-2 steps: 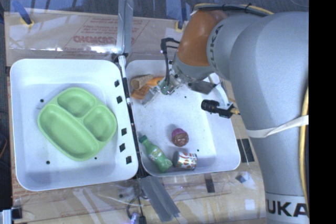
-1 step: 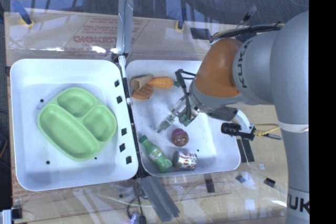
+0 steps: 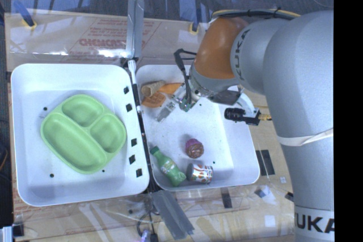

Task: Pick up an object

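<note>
Gripper: the gripper (image 3: 174, 107) is hanging low over the upper left part of the right bin (image 3: 249, 162), at the end of the arm (image 3: 227, 59) that is reaching in from the right of the frame.
Gripper state: from this angle I cannot tell whether it is apart or together; nothing is showing clamped in it.
Likely target: a brown lump (image 3: 152, 100) is lying just left of the gripper, close against the bin's left wall, with an orange piece (image 3: 170, 88) just above it toward the bin's top edge.
Step in hand: this is looking like the approach to a grasp, with the pick not yet done.
Doing it well: the gripper is needing to centre over one piece alone and come straight down, since the two pieces are lying bunched together.
In the way: the bin's left wall is leaving little room on that side, and the neighbouring piece is risking a nudge.
Other things: a dark red ball (image 3: 194, 148) is sitting mid-bin, well apart; a green bottle (image 3: 168, 167) and a can (image 3: 201, 173) are lying along the lower edge.
Left bin: the left bin (image 3: 22, 122) is holding a green divided plate (image 3: 83, 133).
</note>
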### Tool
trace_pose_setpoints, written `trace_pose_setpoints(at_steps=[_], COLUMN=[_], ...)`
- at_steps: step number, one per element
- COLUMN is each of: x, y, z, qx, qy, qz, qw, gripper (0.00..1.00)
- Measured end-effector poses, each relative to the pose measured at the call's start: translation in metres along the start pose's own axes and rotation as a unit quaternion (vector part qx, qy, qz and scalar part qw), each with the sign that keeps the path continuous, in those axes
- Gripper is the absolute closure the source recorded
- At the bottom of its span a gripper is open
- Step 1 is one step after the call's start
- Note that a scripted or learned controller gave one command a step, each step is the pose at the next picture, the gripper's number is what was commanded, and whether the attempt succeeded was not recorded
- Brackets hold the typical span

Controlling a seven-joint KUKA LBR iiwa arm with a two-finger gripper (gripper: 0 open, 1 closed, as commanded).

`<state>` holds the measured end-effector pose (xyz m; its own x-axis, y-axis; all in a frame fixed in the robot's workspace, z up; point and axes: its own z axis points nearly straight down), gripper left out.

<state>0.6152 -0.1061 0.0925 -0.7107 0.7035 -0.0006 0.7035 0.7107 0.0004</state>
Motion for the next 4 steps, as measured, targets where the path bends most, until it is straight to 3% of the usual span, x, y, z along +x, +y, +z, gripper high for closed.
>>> trace_pose_setpoints(at_steps=[1, 2, 3, 4], x=[-0.020, -0.022, -0.013, 0.026], y=[0.018, 0.020, -0.013, -0.105], z=[0.000, 0.004, -0.043, 0.001], qx=[0.013, 0.013, 0.001, 0.001], qy=[0.016, 0.018, 0.001, 0.001], qz=[0.003, 0.107, 0.065, 0.078], qw=[0.9998, 0.9940, 0.9979, 0.9970], gripper=[0.00, 0.00, 0.00, 0.00])
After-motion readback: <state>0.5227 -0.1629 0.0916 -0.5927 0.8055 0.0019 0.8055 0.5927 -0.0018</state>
